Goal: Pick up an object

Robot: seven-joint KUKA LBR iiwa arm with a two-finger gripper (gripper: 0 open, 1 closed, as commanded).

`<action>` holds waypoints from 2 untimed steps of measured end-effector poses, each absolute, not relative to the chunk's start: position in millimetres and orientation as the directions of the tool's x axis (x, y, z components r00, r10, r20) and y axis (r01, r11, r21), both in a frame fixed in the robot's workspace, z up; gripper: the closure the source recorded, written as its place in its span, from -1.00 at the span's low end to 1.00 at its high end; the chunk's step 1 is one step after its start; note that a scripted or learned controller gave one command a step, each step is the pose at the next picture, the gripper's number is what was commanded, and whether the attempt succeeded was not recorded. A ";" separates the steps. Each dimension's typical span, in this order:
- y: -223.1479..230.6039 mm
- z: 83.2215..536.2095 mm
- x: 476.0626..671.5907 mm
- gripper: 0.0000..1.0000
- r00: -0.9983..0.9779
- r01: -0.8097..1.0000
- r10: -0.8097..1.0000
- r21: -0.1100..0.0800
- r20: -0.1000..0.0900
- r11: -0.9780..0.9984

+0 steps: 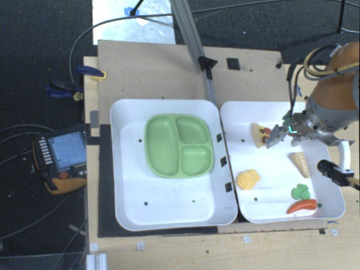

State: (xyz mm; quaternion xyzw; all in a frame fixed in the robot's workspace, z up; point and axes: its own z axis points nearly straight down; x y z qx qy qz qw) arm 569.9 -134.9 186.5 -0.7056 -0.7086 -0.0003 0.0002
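— What lies before you, starting at the left?

— The left bin carries a green divided plate, sitting toward its far edge. Nothing there concerns me now.

— And the right bin?

— The right bin holds the toys. Near its left edge, at mid-depth, lies a yellow corn piece. Toward the far edge is a pizza slice, and my gripper sits just beside it, low over the bin floor. Further right lies a cone, and by the near right corner a green piece with an orange-red carrot touching it.

— Are you holding anything?

— I see nothing between my fingers. Whether they stand wide or narrow I cannot tell; they blur into the dark tip.

— So how far along is the pick?

— I judge it early: I am at the pizza slice, but every toy rests on the bin floor. Closing and lifting remain.
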 end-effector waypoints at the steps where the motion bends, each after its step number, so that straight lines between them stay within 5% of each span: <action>1: -134.9 187.0 570.3 -1.00 -0.005 1.000 1.000 0.001 0.000 0.005; 2: -133.2 125.2 573.9 -1.00 -0.002 1.000 1.000 -0.003 0.001 0.002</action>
